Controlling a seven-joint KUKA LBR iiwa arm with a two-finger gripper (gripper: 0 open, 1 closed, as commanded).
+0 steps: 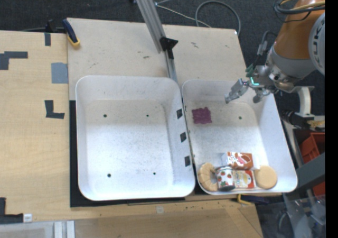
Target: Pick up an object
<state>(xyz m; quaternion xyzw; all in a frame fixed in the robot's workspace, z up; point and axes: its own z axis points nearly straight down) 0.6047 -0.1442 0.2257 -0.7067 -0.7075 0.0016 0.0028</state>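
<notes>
Worktop [121, 52]: pale board, scuffed. Two white bins directly on it, side by side, touching: left bin [84, 142], right bin [277, 142]. Yellow-blue clamp [71, 33] at far-left corner. Black mat [72, 152] under left bin.

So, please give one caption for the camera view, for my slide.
Hand above right bin, purple block and snacks inside.
</notes>
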